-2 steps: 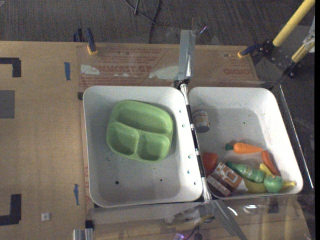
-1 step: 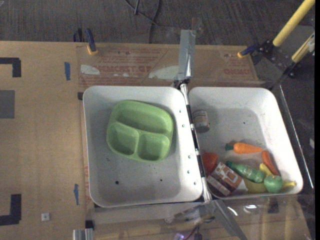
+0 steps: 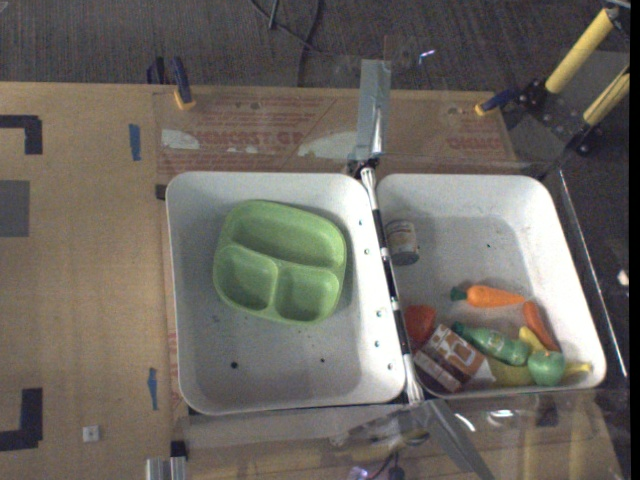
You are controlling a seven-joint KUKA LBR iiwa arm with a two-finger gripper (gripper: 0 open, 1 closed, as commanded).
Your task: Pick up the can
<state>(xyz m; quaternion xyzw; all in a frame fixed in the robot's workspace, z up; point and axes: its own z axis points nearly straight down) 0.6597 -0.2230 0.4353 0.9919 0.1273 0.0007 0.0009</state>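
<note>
Right of centre in the frame, upper-left part of the right bin (image 3: pixel 480 218): that's where I see the can (image 3: pixel 402 241), just beside the bin's left wall and the seam between the two bins. It sits alone, with bare white floor to its right and below it. Nothing lies on it or leans against it.

The clutter is all lower in the same bin, apart from the can:
- a red piece (image 3: pixel 420 321), the nearest item
- a brown carton (image 3: pixel 450 356)
- a green bottle (image 3: pixel 492 343)
- an orange carrot (image 3: pixel 492 296)
- a second orange piece (image 3: pixel 540 325)
- a yellow piece (image 3: pixel 515 372) and a green piece (image 3: pixel 546 367) in the lower right corner

The left bin (image 3: pixel 190 298) holds a green divided plate (image 3: pixel 281 260), well apart from the can.

Writing: the can's label is pale with a dark band, too small for me to read. The carton has a pale patch, also unreadable. The cardboard (image 3: pixel 250 133) above the bins carries reddish print, upside down and blurred, so no words made out.

Pincer state: I cannot tell whether it is wide or narrow, or how the can lies relative to it.
</note>
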